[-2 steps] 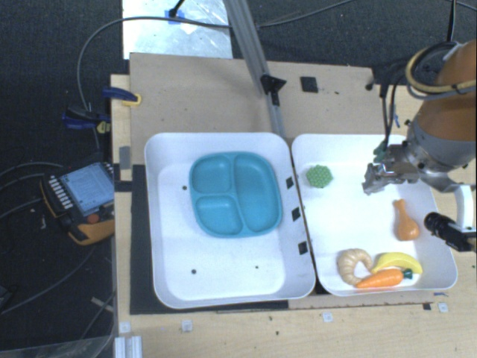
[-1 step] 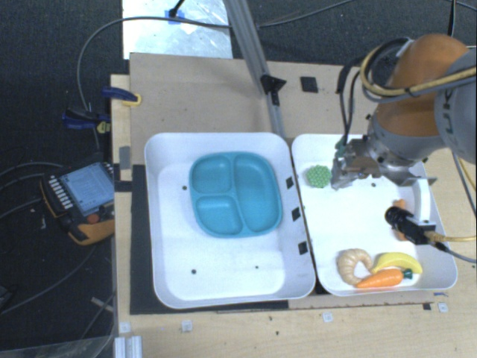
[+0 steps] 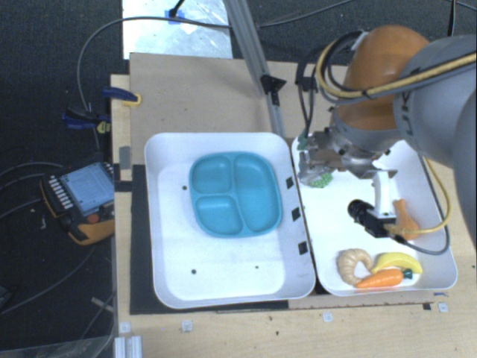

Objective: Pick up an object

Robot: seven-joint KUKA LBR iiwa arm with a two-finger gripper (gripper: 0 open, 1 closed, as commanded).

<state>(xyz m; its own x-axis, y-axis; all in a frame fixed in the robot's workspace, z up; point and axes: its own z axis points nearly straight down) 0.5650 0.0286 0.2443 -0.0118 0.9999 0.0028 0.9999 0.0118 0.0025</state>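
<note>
Camera view: I see a smooth blue three-compartment tray in the left bin. Right bin: curved yellow banana, orange carrot, lumpy tan croissant. The tool sits over a leafy green object; I cannot tell its opening.

A robotics lab: loose cables, clamps, plywood bench
</note>
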